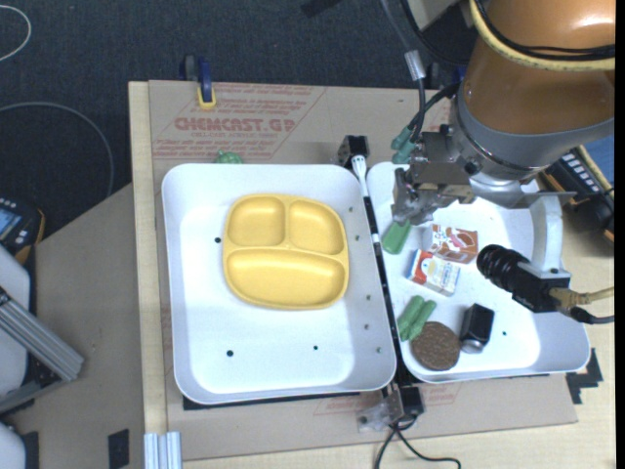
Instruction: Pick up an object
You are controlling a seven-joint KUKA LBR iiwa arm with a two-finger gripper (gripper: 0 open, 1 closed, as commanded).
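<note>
Camera view from above: the grey arm with its orange band comes in from the right, and its two-finger gripper (414, 206) hangs over the far left corner of the right shallow white bin (522, 348). Whether the gripper is released or clenched cannot be told from this angle.

A short green oblong plastic piece (395, 236) lies tilted just beneath and slightly nearer the camera than the gripper, close to the wall the two bins share. Whether the gripper touches it cannot be told either.

Beside that piece, toward the middle of the same bin, are two small red-and-white printed cartons, one (453, 242) farther back and one (435, 271) just in front of it, touching or nearly so. Nearer the front edge lie a pair of green pod-shaped pieces (416, 316), a round brown ridged disc (436, 345) just beside them, and a small black block (477, 325) right of the disc.

The left shallow white bin (273, 355) holds a yellow three-compartment plastic plate (286, 250), well apart from the gripper. Both bins rest on a brown cardboard sheet with red print (234, 120).
</note>
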